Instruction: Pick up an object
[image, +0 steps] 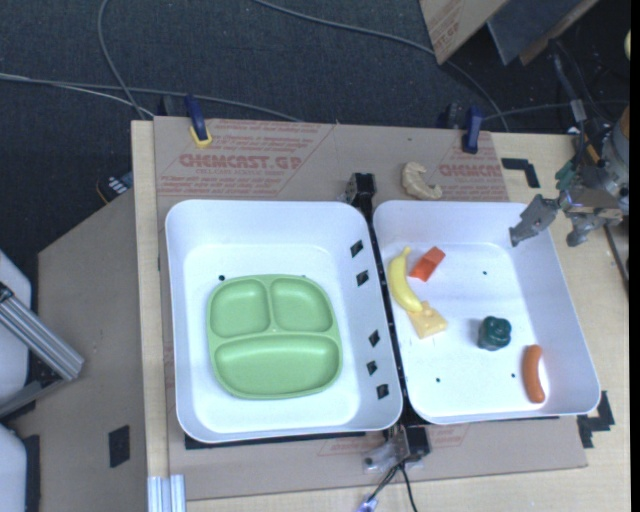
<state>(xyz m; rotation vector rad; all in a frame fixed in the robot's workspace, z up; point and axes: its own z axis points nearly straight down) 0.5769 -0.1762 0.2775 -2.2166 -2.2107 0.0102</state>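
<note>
The right bin (470, 400) holds a yellow banana (399, 280), a small orange block (427, 264), a pale yellow piece (431, 323), a dark green round object (494, 333) and an orange sausage-shaped toy (534, 373). My gripper (553, 228) hangs at the bin's far right corner, above its rim. Its two grey fingers are spread apart, with nothing between them. It is well clear of every object; the nearest is the orange block, off to its left.
The left bin (185, 290) carries a green divided plate (274, 335). A beige lump (421, 180) lies on the cardboard behind the right bin. Blue clamps (199, 122) hold the board's far edge. Black clips line the seam between the bins.
</note>
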